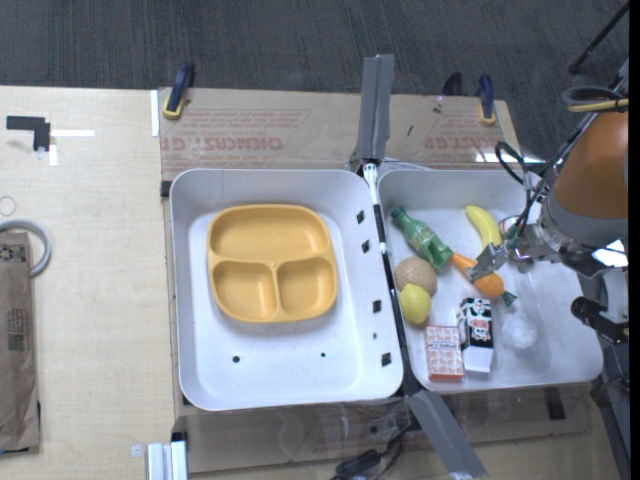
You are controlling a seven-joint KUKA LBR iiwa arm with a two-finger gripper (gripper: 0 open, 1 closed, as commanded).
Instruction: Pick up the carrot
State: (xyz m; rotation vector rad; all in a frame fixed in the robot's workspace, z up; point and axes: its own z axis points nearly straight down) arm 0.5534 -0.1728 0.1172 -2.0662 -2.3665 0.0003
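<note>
Gripper [497, 265] sits low in the right shallow white bin [560, 373], fingers narrowed around the stubby orange carrot [482, 279]; I see that carrot just right of the green plastic bottle [421, 238], below the yellow banana [482, 225].

Orange carrot [478, 276], yellow tray [271, 263]

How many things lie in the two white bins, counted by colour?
Yellow: 3 (divided plate, banana, lemon)
Green: 1 (bottle)
Orange: 1 (carrot)
Tan: 1 (round fruit)
Red and white: 1 (small box)
Black and white: 1 (carton)
Total: 8
</note>
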